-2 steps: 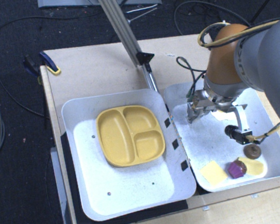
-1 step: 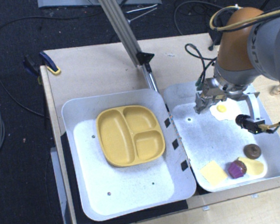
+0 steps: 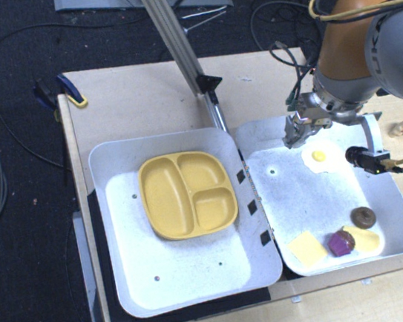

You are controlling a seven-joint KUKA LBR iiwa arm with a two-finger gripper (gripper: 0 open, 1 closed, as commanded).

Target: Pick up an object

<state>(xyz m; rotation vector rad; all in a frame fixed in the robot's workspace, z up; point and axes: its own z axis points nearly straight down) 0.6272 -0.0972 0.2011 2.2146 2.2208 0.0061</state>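
While the hand [image 3: 299, 132] hovers at the right bin's [image 3: 386, 189] far edge, its opening impossible to tell, nothing is lifted: the fried egg [image 3: 319, 158] lies beside it, other pieces near.

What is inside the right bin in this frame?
The right bin holds a fried egg, brown ball, purple piece and two yellow slices. The gripper covers its far edge.

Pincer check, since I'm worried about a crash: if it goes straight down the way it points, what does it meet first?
Probably the bare floor of the right bin, near its far left corner. The pincer hangs just left of the fried egg, though depth is hard to judge.
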